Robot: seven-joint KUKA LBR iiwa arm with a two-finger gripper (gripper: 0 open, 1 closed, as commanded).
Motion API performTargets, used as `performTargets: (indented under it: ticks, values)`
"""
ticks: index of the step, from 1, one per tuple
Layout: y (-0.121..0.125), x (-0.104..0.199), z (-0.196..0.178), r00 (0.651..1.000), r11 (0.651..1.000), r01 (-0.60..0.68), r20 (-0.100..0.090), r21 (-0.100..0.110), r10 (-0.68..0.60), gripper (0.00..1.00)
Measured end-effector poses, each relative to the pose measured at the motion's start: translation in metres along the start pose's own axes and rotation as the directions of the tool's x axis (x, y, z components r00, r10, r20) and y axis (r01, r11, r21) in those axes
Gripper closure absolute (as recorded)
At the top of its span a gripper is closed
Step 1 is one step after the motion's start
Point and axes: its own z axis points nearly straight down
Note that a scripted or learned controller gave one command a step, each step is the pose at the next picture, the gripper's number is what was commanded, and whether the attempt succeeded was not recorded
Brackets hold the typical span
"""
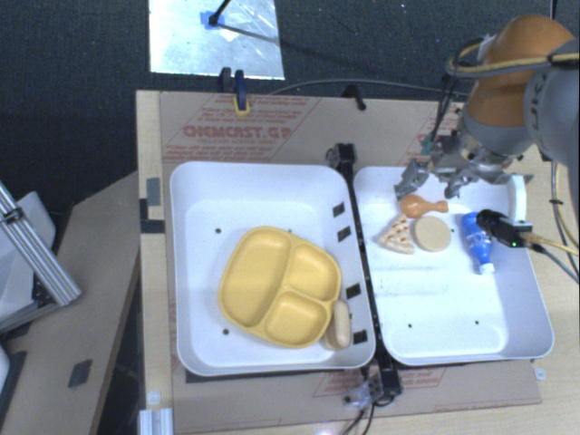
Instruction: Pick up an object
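Fingers are spread open directly above the drumstick, whose long axis runs crosswise beneath them.

Right bin objects, as we see them
We note a chicken drumstick, pizza slice, round cracker, blue tube lying flat, clustered.

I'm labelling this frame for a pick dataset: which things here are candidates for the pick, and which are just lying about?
Candidates, all in the right bin near the gripper:
drumstick
pizza slice
round cracker
blue tube

Lying about, in the left bin, away from the arm:
yellow divided tray
tan bread roll
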Motion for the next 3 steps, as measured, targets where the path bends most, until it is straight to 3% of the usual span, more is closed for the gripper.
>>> performTargets:
  ticks: [1,3]
  values:
    - [0.002,0.000,-0.009,1.000,1.000,0.002,0.001,-0.014,-0.002,0.00]
    - [-0.001,0.005,0.100,1.000,1.000,0.002,0.000,-0.011,-0.002,0.00]
